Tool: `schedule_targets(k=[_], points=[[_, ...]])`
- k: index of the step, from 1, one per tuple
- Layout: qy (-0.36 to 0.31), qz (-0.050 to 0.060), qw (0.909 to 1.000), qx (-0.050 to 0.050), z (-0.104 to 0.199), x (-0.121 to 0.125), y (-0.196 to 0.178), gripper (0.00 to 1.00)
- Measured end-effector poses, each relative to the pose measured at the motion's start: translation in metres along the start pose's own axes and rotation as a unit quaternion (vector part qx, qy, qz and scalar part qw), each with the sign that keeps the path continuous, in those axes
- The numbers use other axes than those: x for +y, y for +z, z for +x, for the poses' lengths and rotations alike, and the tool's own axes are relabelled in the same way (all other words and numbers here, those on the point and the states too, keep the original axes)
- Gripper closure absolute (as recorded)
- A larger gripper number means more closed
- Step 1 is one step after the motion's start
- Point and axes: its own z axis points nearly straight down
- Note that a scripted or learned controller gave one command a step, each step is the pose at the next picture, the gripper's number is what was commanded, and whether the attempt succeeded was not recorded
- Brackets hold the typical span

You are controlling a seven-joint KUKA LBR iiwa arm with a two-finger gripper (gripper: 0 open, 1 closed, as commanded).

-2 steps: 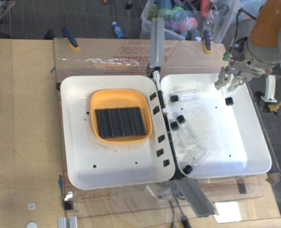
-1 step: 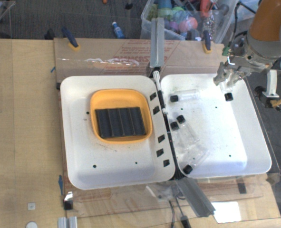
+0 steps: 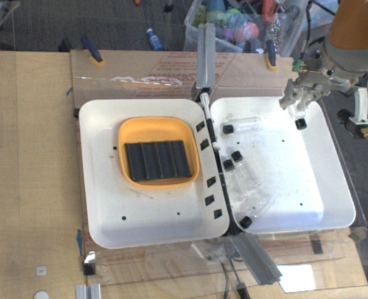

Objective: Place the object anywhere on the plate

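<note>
- The gripper (image 3: 297,101) of the grey arm (image 3: 352,23) is being held over the far right corner of the right bin (image 3: 314,192), with the orange band being shown at the picture's top right edge.
- Whether the gripper is open or closed cannot be told from this slanted view; nothing is being clearly shown in its grasp.
- A small black piece (image 3: 301,124) is being seen just below the gripper, against the bin's white floor; whether it belongs to the gripper or lies loose cannot be told.
- A black ridged slab (image 3: 157,161) is being carried by the orange plate (image 3: 126,131), lying flat within the rim and covering most of its middle.
- The plate itself is being borne by the left bin (image 3: 103,220), set toward the bin's centre.
- Several clear plastic items (image 3: 246,185) with black caps are being kept in the left half of the right bin, near the divider between the bins and well apart from the gripper.
- Both bins are being supported side by side, touching, by the wooden bench (image 3: 28,167).
- A clear tub of coloured oddments (image 3: 252,11) is being left on the floor behind the bench.
</note>
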Motion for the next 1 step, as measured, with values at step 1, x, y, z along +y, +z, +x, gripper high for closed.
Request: schedule_targets(k=[1], points=[[-0.076, 0.0, 0.9971, 0.001, 0.0082, 0.0004, -0.0182, 1.0]])
